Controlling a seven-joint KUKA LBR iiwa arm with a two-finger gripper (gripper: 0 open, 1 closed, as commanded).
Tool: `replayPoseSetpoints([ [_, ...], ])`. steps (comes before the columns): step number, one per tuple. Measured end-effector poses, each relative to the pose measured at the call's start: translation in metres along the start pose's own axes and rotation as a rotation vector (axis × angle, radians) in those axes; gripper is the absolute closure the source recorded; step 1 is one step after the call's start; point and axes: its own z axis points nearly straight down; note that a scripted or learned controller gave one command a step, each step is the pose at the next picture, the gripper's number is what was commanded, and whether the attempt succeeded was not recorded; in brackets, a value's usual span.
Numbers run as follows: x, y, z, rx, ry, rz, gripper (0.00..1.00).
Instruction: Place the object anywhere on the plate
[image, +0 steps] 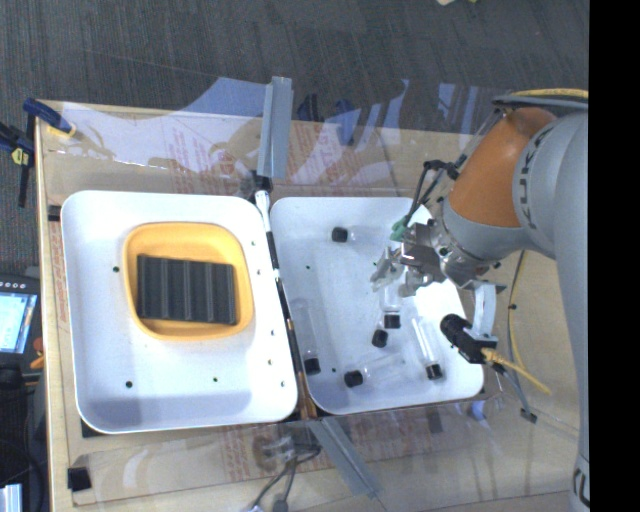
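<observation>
Now hanging over the right bin

Reaching in from the right edge of the bench (150, 150), with the grey arm (560, 220) and its orange band crossing the right bin's (320, 290) far right corner. Hovering with the gripper (400, 268) over the middle of that bin, a little toward its right edge. Leaving it impossible to tell whether the claw is clenched or released, and showing nothing plainly caught in it.

Lying scattered on the right bin's floor: several small black pieces (391, 321). One sitting near the far edge, two lying close together just below the gripper, three more spreading along the near edge, from the near left corner toward the near right one. Not telling which of them is the one to move.

Resting in the middle of the left bin (100, 380): the yellow plate (150, 240), carrying a dark ridged block (188, 290) at its centre, well apart from the gripper and the pieces.
</observation>
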Motion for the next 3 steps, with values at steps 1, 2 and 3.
replayPoseSetpoints([
  [1, 0.037, 0.047, -0.012, -0.002, 0.0, -0.213, 1.0],
  [2, 0.086, 0.059, -0.018, -0.004, -0.001, -0.518, 1.0],
  [3, 0.137, 0.07, -0.016, -0.005, -0.002, -0.77, 1.0],
])
